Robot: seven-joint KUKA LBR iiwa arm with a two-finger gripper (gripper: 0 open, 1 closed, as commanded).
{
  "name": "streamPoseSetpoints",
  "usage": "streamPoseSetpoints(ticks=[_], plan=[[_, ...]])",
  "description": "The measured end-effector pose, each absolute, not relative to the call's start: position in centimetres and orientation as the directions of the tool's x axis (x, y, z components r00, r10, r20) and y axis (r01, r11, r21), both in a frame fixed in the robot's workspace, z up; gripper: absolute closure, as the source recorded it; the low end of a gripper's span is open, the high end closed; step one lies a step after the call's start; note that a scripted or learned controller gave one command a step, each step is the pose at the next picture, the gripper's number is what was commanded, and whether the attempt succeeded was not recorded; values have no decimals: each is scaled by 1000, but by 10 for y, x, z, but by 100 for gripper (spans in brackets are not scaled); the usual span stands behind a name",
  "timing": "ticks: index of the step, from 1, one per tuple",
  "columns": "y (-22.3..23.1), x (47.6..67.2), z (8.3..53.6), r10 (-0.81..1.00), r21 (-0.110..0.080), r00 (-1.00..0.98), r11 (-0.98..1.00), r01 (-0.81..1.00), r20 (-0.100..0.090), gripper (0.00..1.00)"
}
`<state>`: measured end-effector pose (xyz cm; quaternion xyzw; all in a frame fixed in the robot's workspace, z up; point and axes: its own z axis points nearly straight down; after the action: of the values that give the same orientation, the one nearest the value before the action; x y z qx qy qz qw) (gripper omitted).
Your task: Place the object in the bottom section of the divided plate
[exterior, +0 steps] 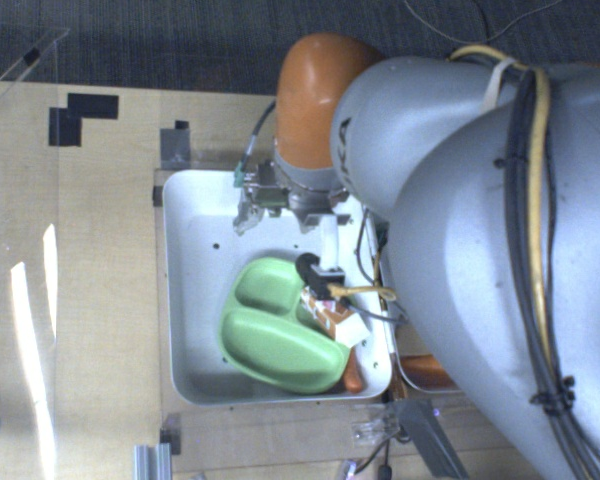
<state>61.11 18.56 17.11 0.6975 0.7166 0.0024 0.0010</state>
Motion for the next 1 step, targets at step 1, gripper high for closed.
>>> streamPoseSetpoints(ticks=[1], plan=[[223, 641, 265, 914, 4, 407, -407, 914, 4, 0]])
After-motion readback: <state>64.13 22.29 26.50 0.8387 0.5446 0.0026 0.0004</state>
